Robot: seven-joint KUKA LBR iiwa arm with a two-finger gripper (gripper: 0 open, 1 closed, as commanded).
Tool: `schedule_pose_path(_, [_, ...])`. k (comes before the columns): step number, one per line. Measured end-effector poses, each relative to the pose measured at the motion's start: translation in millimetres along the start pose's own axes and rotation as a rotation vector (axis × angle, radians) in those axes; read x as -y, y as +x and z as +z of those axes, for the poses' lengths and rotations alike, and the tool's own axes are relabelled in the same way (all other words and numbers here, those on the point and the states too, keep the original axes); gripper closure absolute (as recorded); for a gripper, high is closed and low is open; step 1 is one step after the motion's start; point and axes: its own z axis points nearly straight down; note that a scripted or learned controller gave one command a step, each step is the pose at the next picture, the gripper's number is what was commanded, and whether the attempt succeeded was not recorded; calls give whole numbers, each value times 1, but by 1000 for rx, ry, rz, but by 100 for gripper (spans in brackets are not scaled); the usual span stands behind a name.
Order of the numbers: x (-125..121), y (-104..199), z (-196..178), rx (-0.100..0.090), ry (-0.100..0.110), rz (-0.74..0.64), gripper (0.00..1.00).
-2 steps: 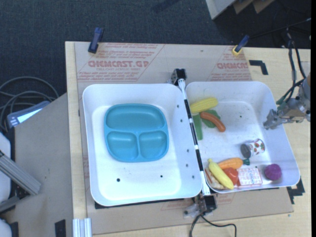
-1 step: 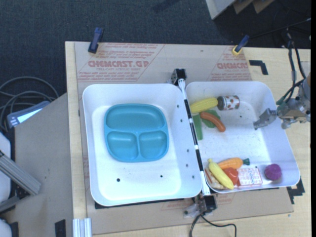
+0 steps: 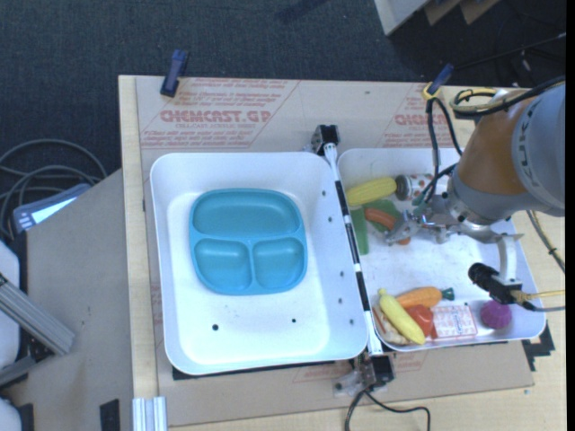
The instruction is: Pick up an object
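Dark carpet surrounds a cardboard-topped bench point(image 3: 225, 115) bearing two white bins. Over the right bin point(image 3: 449, 268), the gripper point(image 3: 406, 225) sits low at ten o'clock; its grip state cannot be told. Corn point(image 3: 371, 189) and a green-and-red vegetable point(image 3: 377, 215) lie just beside it. At six o'clock: banana point(image 3: 400, 317), carrot point(image 3: 420, 296), carton point(image 3: 454, 321), purple ball point(image 3: 495, 314). The left bin point(image 3: 175, 241) holds a blue divided plate point(image 3: 249, 241).

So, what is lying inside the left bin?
Inside the left bin lies one blue divided plate with three compartments, flat on the floor. A few small dark specks show on the white floor. What is under the plate is covered.
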Motion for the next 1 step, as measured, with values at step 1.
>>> schedule_pose_path(1, [-41,40,0,1,-2,0,0])
